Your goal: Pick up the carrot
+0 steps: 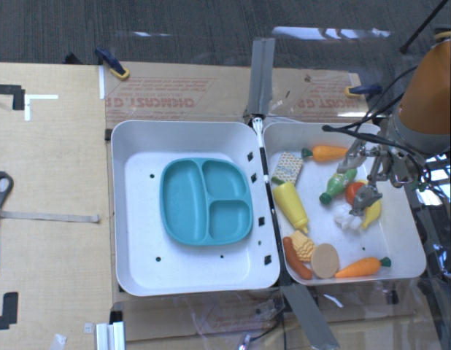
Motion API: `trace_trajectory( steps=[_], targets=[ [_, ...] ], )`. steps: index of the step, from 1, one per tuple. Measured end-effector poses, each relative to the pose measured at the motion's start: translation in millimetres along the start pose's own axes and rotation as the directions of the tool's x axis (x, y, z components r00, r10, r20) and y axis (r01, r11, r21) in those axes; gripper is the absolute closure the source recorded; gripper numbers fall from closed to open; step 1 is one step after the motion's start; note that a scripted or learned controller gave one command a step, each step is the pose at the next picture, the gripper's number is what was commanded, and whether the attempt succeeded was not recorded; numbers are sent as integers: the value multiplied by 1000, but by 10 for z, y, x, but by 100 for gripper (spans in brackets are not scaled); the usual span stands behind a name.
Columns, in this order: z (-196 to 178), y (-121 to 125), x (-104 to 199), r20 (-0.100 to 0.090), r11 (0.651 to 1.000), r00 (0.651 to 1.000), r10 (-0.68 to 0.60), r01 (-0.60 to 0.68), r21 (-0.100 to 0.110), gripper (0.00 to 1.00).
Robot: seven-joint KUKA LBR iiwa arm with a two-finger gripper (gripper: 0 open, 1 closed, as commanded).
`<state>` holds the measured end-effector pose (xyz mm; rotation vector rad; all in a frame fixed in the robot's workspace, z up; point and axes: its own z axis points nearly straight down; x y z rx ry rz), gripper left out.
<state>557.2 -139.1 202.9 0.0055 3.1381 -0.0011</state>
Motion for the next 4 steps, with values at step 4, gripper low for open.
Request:
trace_trajectory(
  steps=[4],
  targets=[
    [404,305,368,-1,570,570,821,-821,2,0]
  ],
)
